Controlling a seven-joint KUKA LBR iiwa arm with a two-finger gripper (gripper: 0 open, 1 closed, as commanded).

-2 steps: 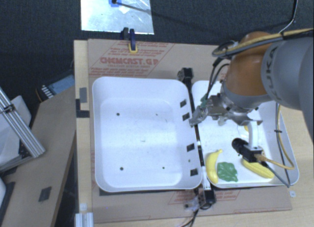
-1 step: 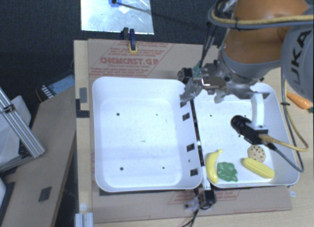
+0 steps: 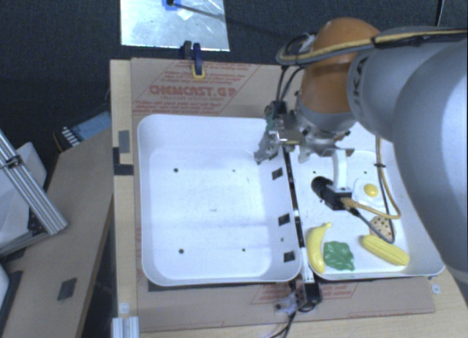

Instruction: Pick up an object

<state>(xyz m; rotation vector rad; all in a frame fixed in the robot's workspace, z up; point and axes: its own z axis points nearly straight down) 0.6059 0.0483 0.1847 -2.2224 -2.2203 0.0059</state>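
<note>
- Banana (image 3: 316, 247) lies in the right bin (image 3: 413, 268), close against the rim it shares with the left bin (image 3: 205, 205), well below the claw (image 3: 269, 146).
- Whether the claw is apart or together cannot be told; it hangs over that shared rim, up-view of the banana, too far off to grip anything.
- Just right of the banana sits a green piece (image 3: 338, 254); the corn (image 3: 384, 249) lies beyond that, and the egg (image 3: 368, 190) is above both.
- Hemmed between rim and green piece, the banana probably leaves little room for a grasp; the corn looks freer.
- Left of the banana, the left bin gives open room; the desk (image 3: 190, 88) edge is far off.
</note>
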